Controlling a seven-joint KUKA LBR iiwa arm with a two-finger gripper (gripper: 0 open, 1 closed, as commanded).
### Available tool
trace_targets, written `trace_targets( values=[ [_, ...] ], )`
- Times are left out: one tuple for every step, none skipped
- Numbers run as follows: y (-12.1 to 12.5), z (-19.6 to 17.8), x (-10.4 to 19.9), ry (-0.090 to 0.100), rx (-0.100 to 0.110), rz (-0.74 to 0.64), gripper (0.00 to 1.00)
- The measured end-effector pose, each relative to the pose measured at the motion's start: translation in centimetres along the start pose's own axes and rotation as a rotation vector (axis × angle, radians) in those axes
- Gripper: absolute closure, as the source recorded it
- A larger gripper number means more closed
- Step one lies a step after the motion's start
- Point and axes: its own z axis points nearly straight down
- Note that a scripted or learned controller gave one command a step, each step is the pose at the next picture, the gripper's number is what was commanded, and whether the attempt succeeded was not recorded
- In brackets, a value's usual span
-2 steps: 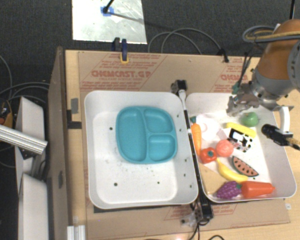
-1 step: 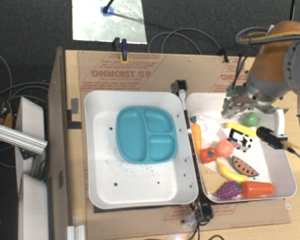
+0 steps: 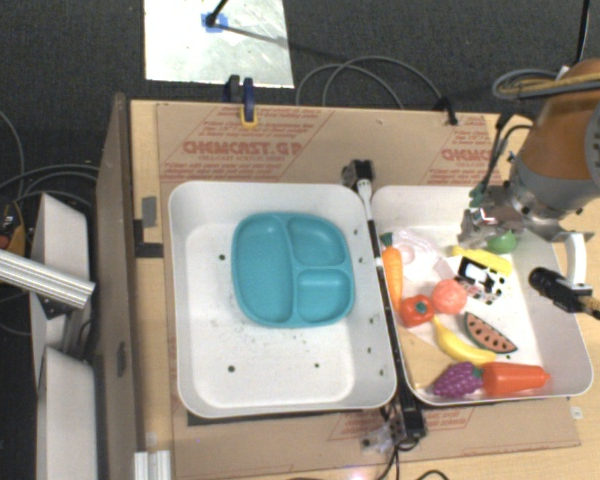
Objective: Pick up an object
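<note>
Arm (image 3: 570,138) over right bin (image 3: 580,363); gripper (image 3: 485,230) low at its far side. Jaw spread: cannot tell. Green toy (image 3: 502,240) touching the gripper's right side. Yellow block (image 3: 482,271) just nearer than the jaws. Peach ball (image 3: 449,295) nearer still, leftward.

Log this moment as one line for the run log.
arm over right bin | hand low by green toy | grasp unconfirmed | blue tray in left bin
</note>
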Motion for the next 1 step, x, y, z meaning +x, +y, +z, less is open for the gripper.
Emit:
trace_targets(
  values=[
    [3.79, 0.80, -3.37, -0.001, -0.004, 0.000, 1.00]
  ],
)
